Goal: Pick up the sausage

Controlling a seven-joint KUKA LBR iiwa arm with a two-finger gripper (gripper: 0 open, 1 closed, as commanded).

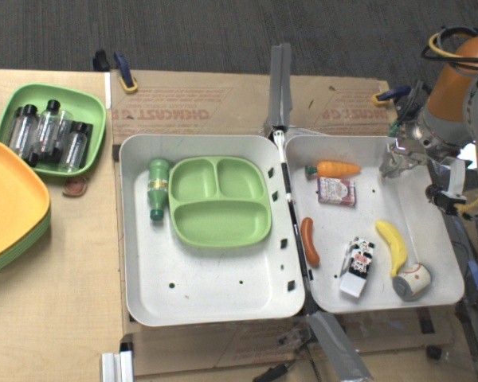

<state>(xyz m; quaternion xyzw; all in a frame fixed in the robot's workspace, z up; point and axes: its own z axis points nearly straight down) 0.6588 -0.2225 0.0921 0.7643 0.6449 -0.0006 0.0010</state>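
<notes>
The sausage (309, 240) is a reddish-brown link lying lengthwise against the left wall of the right bin (430, 205). My gripper (398, 161) hangs over the bin's far right corner, well to the right of and beyond the sausage, with nothing seen between its fingers. The grey arm with its orange band (456, 82) comes in from the right edge.
The right bin also holds a carrot (334, 168), a pink packet (337, 190), a banana (393, 246), a small milk carton (356, 267) and a baseball cup (412, 280). In the left bin (143, 277) lie a green divided plate (220, 200) and a green bottle (158, 188).
</notes>
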